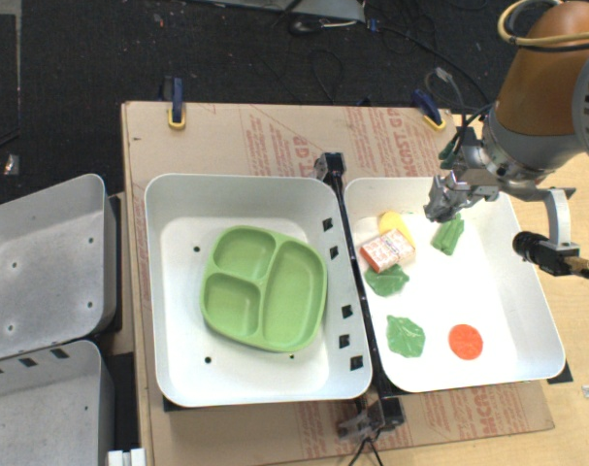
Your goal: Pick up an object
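Apparently light and soft, the green piece (448, 236) near the right bin's (527, 309) far edge suits a pinch across its narrow middle; whether the tool (443, 208) just above it is spread or pressed together, I cannot tell.

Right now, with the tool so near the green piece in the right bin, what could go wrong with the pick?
1. The tool sits at the upper end of the green piece, not over its middle, so a grasp may catch only its tip and slip.
2. The yellow item and the red and white box lie close on the left; a sideways move might push them.
3. The right bin has a low wall, so a nudged piece could slide against it.
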You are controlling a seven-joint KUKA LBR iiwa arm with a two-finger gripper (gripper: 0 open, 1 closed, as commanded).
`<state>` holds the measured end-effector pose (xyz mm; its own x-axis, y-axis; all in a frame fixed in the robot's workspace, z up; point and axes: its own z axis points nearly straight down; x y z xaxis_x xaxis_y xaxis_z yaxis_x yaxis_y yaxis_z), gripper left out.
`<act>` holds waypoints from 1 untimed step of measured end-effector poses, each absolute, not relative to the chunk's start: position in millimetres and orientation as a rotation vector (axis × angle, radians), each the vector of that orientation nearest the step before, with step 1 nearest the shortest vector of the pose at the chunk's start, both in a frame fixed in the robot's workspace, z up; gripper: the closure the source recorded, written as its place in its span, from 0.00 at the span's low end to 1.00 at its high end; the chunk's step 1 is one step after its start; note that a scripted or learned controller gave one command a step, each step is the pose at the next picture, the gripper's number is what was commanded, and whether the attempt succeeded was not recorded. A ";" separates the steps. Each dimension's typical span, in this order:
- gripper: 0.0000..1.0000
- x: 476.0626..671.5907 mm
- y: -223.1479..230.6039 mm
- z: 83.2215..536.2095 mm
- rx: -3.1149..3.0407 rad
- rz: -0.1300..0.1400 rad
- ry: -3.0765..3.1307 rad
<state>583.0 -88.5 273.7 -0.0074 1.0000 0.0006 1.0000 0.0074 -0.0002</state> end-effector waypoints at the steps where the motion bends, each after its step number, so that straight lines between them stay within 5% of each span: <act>1: 1.00 587.6 -33.2 256.7 -2.213 0.001 -2.228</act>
